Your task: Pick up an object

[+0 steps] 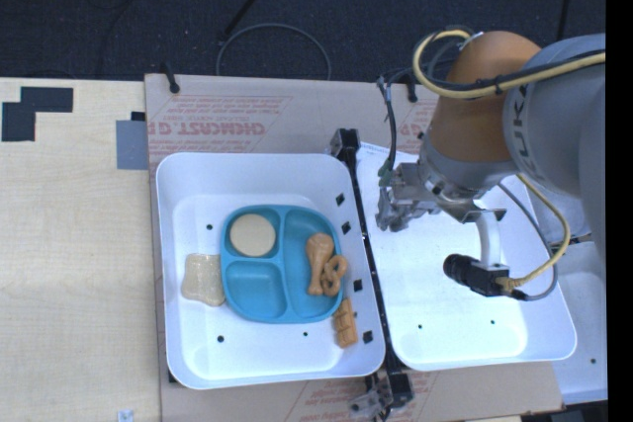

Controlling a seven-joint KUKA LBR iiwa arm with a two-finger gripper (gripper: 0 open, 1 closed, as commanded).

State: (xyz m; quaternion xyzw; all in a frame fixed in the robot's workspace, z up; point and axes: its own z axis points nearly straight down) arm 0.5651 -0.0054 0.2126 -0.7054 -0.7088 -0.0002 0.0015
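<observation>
Two white bins: left bin [188, 183] holds one blue tray [265, 296] and four tan food pieces. Jaws [388, 215] at right bin's [534, 331] 10 o'clock; open or closed, can't tell.

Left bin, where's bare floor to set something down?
In the left bin, bare floor runs along the far wall above the blue tray and along the near wall below it. The right edge is crowded by pretzel pieces.

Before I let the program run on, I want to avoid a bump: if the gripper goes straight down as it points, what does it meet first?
Probably the white floor of the right bin near its left wall; the gripper hangs over that spot, though height is unclear.
</observation>
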